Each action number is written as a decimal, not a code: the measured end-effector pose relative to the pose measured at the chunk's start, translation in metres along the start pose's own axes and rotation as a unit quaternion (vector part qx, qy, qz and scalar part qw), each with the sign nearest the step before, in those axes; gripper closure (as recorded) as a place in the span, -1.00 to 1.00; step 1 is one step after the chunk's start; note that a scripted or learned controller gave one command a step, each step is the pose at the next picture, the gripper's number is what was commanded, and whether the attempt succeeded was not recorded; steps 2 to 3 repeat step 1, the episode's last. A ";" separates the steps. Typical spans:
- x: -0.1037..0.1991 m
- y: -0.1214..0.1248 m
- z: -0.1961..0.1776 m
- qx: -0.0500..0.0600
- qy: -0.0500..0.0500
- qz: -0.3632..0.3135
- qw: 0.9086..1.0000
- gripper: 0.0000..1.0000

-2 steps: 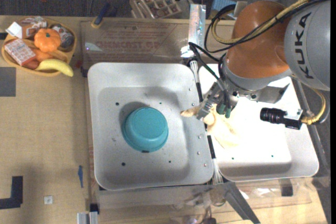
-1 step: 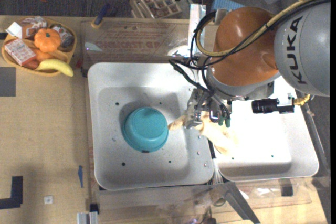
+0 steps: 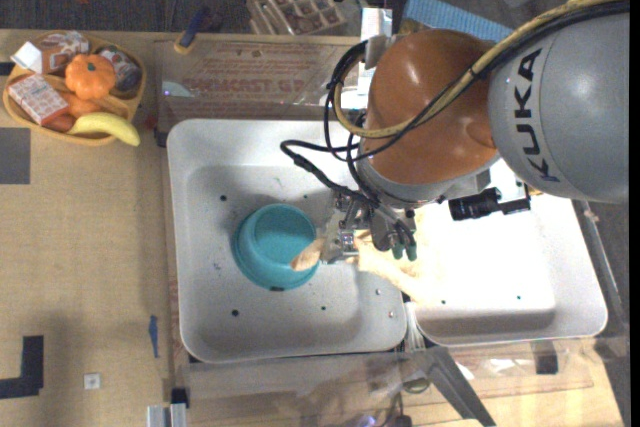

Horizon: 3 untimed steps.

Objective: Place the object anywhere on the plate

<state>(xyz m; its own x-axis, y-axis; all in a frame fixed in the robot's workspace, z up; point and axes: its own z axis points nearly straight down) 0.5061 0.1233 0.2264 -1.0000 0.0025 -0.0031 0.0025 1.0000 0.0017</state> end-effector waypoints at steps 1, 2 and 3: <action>0.000 0.000 0.000 0.000 0.000 0.000 1.000 -1.00; 0.000 0.000 0.000 0.000 0.000 0.000 1.000 -1.00; 0.000 0.000 0.000 0.000 0.000 0.000 1.000 -1.00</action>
